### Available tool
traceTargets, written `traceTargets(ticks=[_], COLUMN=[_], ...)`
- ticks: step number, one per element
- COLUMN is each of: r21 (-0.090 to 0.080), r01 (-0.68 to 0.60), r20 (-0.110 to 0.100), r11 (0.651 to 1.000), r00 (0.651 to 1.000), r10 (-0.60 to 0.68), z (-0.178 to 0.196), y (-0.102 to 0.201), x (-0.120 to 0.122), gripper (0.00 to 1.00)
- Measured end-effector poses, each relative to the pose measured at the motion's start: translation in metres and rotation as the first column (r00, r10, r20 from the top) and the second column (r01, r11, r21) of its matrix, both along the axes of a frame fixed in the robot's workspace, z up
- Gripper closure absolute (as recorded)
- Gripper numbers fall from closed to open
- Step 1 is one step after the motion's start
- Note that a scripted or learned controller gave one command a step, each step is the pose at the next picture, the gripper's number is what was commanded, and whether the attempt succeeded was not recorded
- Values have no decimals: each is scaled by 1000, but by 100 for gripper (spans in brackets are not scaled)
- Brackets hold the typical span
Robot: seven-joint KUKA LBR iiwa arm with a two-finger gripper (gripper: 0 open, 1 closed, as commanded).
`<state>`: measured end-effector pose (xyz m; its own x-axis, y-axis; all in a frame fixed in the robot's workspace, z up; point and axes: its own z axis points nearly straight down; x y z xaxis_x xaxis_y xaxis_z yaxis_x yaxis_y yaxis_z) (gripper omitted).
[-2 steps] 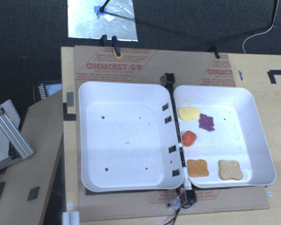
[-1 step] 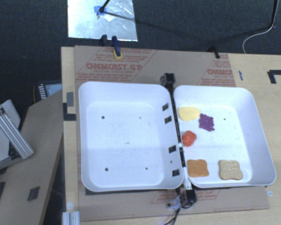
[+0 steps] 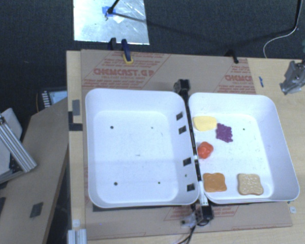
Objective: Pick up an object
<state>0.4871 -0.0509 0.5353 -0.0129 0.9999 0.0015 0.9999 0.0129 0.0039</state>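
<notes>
The right bin (image 3: 264, 136) holds several toy foods. A yellow piece (image 3: 205, 123) lies near its back left, with a purple grape bunch (image 3: 223, 132) just right of it. A red-orange tomato (image 3: 205, 149) sits by the left wall. Along the front lie an orange toast slice (image 3: 214, 182) and a pale bread slice (image 3: 250, 184). My gripper (image 3: 296, 79) hangs at the far right edge of the view, above the bench outside the right bin's back right corner, well apart from all the pieces.
The left bin (image 3: 132, 146) stands beside the right one, joined by black clips along the shared wall (image 3: 189, 141). Both rest on a cardboard sheet (image 3: 157, 70). A shiny metal plate (image 3: 111, 13) lies on the floor behind. An aluminium frame (image 3: 7, 141) stands at left.
</notes>
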Motion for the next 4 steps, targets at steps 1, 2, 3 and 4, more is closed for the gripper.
traceTargets(ticks=[1, 2, 3, 4], r21=[1, 1, 1, 0], r01=[0, 2, 3, 5], r20=[-1, -1, -1, -1], r11=[1000, 1000, 1000, 1000], r00=[1000, 1000, 1000, 1000], r10=[0, -2, -3, -5], z=[0, 0, 0, -1], y=[79, 138, 195, 239], x=[-1, -1, -1, 13], gripper=[100, 100, 100, 100])
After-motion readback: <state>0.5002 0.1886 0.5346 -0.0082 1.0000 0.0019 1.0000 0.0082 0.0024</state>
